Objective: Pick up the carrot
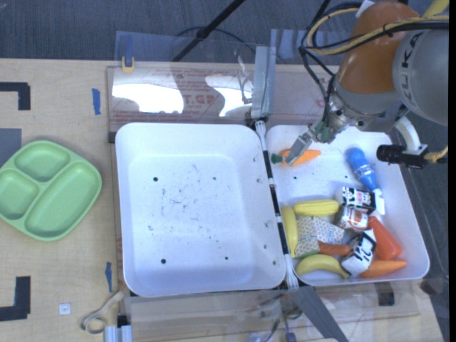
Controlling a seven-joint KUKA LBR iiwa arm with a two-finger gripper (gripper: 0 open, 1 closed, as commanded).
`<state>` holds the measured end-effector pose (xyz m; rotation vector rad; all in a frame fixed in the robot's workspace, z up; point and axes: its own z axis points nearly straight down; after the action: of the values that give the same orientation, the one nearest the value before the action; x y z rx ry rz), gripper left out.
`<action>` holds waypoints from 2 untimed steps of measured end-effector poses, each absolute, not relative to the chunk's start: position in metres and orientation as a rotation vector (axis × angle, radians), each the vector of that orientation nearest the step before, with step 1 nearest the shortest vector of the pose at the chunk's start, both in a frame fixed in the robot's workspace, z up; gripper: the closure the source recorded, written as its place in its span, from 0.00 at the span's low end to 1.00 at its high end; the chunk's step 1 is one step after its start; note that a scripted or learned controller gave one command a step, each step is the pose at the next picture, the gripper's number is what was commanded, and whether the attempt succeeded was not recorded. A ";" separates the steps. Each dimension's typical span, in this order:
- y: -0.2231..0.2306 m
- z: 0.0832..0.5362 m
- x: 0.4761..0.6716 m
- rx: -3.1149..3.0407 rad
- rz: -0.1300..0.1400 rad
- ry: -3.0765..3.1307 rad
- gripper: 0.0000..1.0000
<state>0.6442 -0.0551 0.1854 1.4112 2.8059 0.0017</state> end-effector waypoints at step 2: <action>-0.120 0.097 0.653 0.883 0.001 3.009 0.00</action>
<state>0.6526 -0.1200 0.0965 0.8828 3.0088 0.0006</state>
